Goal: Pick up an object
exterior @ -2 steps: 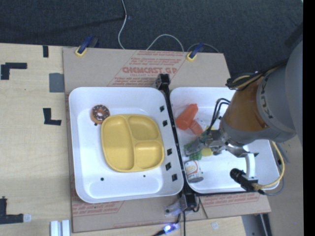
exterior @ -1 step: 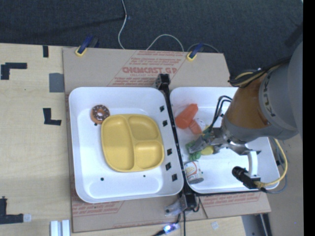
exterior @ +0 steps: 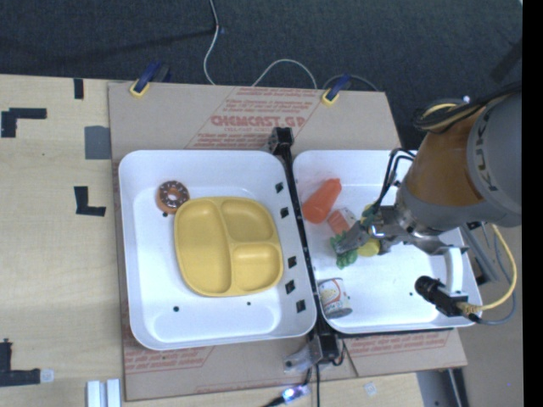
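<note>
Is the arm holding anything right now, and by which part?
It cannot be told: the gripper sits right over a green-and-yellow thing.

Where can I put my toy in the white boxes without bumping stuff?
Left bin: a bare strip along the near wall below the yellow plate, another along the far wall beside the donut. Right bin: bare floor at the front, past the small pale item. Crowded where the orange piece, green item and gripper bunch together.
</note>
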You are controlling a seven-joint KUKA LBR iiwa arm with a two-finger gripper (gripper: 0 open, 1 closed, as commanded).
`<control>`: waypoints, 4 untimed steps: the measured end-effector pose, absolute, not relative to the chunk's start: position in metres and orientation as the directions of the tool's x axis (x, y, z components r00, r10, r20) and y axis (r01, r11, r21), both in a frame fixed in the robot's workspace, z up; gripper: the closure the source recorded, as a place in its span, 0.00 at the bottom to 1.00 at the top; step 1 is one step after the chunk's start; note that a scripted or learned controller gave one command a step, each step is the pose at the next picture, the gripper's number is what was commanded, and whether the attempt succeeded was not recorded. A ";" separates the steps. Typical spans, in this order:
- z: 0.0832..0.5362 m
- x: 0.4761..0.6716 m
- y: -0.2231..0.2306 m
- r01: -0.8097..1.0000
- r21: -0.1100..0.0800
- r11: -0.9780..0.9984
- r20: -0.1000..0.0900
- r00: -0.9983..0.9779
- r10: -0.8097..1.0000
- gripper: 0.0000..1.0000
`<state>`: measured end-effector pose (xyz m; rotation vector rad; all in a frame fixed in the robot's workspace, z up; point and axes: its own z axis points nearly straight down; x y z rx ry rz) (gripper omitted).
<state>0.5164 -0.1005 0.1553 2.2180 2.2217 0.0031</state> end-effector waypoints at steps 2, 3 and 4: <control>0.251 0.524 -0.111 1.000 0.004 0.001 -0.002 -0.001 1.000 1.00; 0.253 0.528 -0.050 1.000 -0.001 0.008 0.002 -0.008 1.000 1.00; 0.248 0.532 0.013 1.000 -0.002 0.008 0.002 -0.008 1.000 1.00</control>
